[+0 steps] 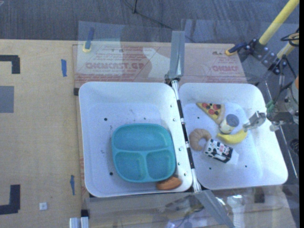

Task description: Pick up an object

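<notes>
Right bin (266,175) holds a banana (233,137) just beside the fingers (254,120), their state unclear.

Wooden bench (38,141), grey carpet floor (57,8)

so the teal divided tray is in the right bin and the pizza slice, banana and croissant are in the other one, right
Not quite: the camera view shows the teal divided tray in the left bin. The pizza slice, banana and croissant lie in the right bin.

Near the right bin's (266,99) right rim, the gripper (255,121) shows as a pale grey metal piece (blurred, its details unreadable) joined to a darker grey body behind.
</notes>
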`<control>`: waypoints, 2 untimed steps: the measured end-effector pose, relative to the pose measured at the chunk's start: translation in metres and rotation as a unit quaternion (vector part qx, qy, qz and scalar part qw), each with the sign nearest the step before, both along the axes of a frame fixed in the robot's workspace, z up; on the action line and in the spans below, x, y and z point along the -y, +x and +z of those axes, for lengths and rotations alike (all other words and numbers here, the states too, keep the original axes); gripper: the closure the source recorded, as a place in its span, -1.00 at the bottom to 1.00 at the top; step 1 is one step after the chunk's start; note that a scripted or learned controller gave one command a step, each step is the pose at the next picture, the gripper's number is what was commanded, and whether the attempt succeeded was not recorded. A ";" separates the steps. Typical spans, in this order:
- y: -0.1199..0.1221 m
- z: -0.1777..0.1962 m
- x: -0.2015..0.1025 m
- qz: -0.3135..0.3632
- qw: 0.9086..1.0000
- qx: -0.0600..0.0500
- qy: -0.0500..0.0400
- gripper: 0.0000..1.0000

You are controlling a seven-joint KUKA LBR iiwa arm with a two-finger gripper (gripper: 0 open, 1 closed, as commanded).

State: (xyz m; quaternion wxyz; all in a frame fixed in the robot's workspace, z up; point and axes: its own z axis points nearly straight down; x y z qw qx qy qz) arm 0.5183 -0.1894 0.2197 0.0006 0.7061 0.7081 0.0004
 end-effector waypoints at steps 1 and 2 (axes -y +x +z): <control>0.044 -0.132 0.013 0.037 0.999 0.003 -0.001 -1.00; 0.045 -0.120 0.016 0.035 0.999 0.006 -0.003 1.00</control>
